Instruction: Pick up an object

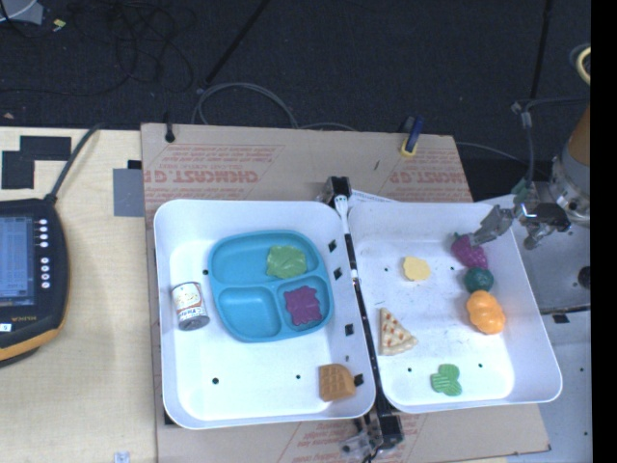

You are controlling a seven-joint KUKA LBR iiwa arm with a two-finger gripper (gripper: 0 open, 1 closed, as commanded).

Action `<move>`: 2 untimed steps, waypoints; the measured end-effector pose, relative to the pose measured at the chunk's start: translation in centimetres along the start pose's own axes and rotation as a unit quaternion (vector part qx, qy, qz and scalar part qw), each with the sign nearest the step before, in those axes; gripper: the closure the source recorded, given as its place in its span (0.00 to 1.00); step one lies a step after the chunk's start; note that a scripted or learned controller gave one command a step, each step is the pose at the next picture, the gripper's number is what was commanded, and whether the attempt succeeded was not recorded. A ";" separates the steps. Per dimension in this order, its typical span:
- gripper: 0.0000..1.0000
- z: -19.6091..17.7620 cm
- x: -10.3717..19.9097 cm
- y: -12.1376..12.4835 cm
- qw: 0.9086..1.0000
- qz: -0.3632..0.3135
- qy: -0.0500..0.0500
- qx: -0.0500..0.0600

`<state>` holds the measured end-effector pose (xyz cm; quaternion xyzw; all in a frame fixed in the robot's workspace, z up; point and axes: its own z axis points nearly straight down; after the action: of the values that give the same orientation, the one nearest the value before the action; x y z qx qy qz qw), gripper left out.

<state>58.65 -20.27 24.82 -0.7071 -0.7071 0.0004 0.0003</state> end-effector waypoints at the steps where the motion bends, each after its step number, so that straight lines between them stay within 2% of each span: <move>1: 0.00 11.5 -1.0 -4.0 1.000 0.001 0.002 0.006; 2: 0.00 16.3 0.5 -6.3 1.000 0.000 0.001 0.002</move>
<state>52.38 -19.80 8.50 -0.7068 -0.7074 0.0010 0.0027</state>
